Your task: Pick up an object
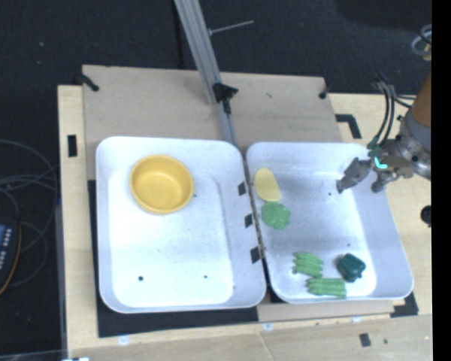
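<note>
My gripper hangs over the upper right corner of the right bin, its two fingers spread apart with nothing between them. In that bin a pale yellow piece and a green leafy piece lie near the left wall. Two green pod-like pieces and a dark teal lump rest near the front right corner, well below the gripper.
A yellow bowl stands in the back of the left bin. A slanted metal rail runs from the top down to the divide between the bins. The arm's wrist and cables sit at the right edge.
</note>
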Robot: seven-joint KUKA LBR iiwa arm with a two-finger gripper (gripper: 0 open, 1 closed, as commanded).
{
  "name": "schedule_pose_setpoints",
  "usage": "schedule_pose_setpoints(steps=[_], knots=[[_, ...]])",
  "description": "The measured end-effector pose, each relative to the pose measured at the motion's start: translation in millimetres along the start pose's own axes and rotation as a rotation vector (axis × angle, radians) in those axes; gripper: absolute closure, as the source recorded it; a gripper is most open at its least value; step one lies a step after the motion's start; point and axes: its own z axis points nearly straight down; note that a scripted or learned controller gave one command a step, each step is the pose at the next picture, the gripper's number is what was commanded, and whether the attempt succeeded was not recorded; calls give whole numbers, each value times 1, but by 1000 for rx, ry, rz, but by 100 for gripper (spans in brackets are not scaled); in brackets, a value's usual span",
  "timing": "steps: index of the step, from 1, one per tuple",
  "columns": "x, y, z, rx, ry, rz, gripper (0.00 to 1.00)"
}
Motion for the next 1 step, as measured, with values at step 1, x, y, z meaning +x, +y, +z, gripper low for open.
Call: schedule_pose_setpoints(steps=[1], knots=[[0, 0, 0, 0, 0, 0, 0]])
